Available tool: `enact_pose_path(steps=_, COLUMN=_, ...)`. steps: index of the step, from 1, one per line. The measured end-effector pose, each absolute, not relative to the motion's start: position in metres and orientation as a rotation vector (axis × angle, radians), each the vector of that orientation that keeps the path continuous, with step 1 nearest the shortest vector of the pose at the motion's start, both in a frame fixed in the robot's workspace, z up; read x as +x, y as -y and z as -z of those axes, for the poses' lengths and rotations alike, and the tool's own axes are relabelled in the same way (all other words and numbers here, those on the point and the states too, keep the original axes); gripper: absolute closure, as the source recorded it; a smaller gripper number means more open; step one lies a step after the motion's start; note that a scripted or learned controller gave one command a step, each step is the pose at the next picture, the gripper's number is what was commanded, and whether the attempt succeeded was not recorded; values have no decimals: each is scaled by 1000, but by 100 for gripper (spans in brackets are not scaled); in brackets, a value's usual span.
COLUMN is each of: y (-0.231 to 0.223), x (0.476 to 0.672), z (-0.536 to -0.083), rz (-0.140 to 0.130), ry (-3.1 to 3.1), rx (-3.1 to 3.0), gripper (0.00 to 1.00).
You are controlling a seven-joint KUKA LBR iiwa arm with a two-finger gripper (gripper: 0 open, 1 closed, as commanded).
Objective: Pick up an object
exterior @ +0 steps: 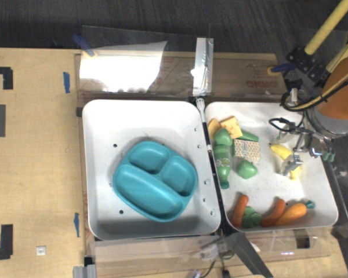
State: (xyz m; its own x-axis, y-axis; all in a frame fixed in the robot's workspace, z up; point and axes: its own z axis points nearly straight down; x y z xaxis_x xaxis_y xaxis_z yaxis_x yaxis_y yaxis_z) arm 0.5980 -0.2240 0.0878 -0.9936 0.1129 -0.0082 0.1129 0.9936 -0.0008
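Holding teal tray (155, 180): left bin (98, 155) (right bin (319, 184): toy food).

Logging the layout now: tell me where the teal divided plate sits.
In the camera view, the teal divided plate lies in the left white bin, slightly toward its near edge, across the divider from the green toy vegetables.

The arm (336, 106) reaches in from the right, tool (294, 158) lowered.

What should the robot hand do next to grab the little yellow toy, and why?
Probably drop straight down a little. The gripper hangs in the right bin, right over the small yellow toy, and nothing is visibly held yet. The carrots and green toys lie apart from it, so a short descent looks safe.
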Motion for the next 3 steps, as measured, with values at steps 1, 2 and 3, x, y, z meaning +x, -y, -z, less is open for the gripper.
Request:
enact_pose_path(steps=1, y=219, x=579, z=-88, rz=0, ry=-3104, rx=429, gripper=0)
enact_pose_path(steps=2, y=174, x=566, z=-89, rz=0, ry=-3090, rx=504, gripper=0)
enact_pose_path(steps=3, y=135, x=623, z=-92, rz=-1, ry=-3072, rx=620, gripper=0)
